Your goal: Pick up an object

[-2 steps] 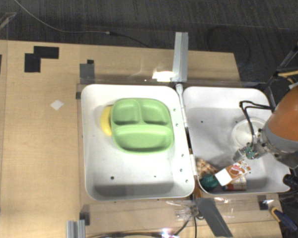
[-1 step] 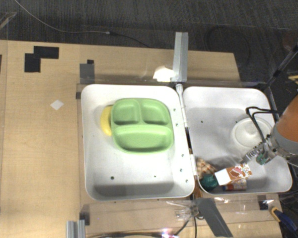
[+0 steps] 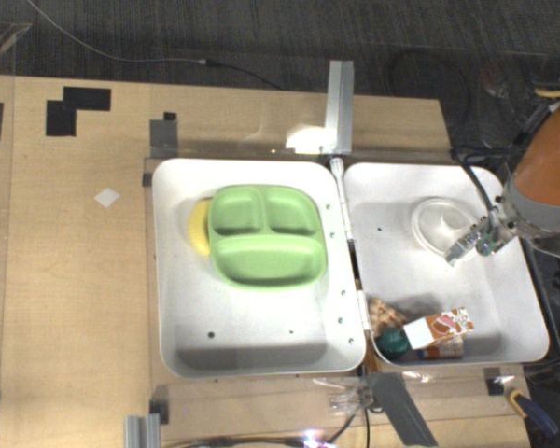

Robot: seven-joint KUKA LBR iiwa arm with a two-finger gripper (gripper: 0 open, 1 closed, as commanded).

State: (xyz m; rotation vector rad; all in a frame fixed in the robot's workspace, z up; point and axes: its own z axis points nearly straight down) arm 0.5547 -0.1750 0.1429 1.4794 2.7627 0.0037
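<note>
The right bin (image 3: 504,278) serves as the landmark; it is a shallow white tray with rounded corners, lying on the pale wooden surface (image 3: 65,278) and touching the left bin (image 3: 168,278) along its left wall.

Inside the right bin, in its upper middle part, sits a clear plastic cup or lid (image 3: 436,222), round and see-through, so faint against the white floor that its exact form cannot be told; along the bin's lower edge lies a small carton (image 3: 441,330), white at one end with red-brown printing, tipped on its side; just left of the carton and touching it is a dark teal round thing (image 3: 392,344); above that, near the bin's lower left corner, rests a tan, speckled lump (image 3: 385,314).

The claw (image 3: 464,248) hangs over the right bin's upper right part, just beside the clear cup's lower right rim; whether its tips are apart or together cannot be told; the arm (image 3: 546,171), orange and grey, comes in over the bin's right wall.

In the left bin a green divided plate (image 3: 265,234) lies over a yellow thing (image 3: 198,227), which peeks out at the plate's left side.
</note>
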